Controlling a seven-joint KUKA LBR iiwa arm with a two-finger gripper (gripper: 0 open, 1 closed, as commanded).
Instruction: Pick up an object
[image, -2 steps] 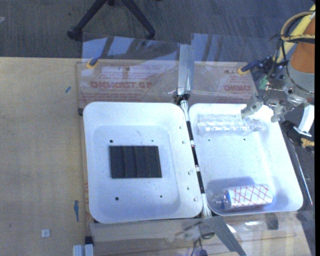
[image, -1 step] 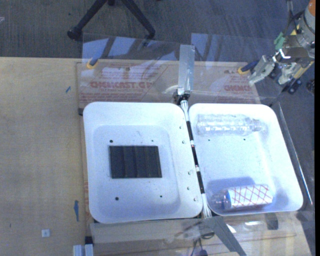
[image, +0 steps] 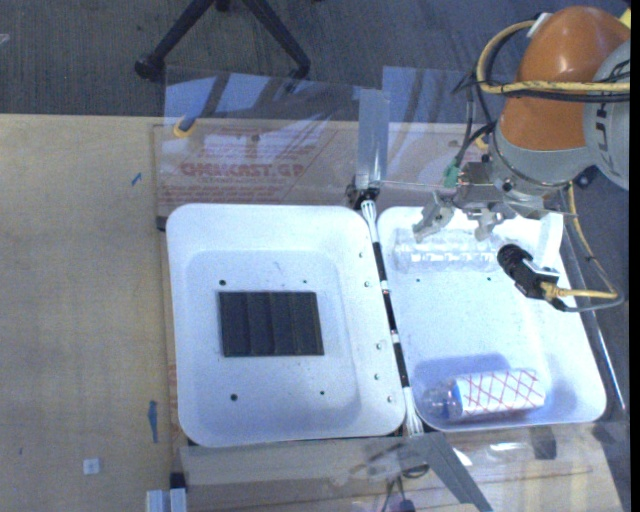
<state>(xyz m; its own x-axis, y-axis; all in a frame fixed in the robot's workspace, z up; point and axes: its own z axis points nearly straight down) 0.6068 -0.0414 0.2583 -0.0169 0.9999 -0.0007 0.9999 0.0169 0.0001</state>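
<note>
My gripper (image: 459, 222) hangs over the far end of the right bin (image: 575, 395), open, its two fingers spread apart. Just in front of the fingertips a clear plastic bottle (image: 446, 254) lies on its side across the bin's back; I cannot tell whether the fingertips touch it. A second bottle with a red-and-white checked label (image: 490, 392) lies on its side near the right bin's front edge. A dark ribbed rectangular block (image: 271, 323) lies flat in the middle of the left bin (image: 200, 250).
A black cable plug (image: 522, 270) with a yellow lead hangs beside the wrist over the right bin. A clear plastic screen (image: 260, 150) stands behind the bins. The divider (image: 385, 300) runs between the two bins.
</note>
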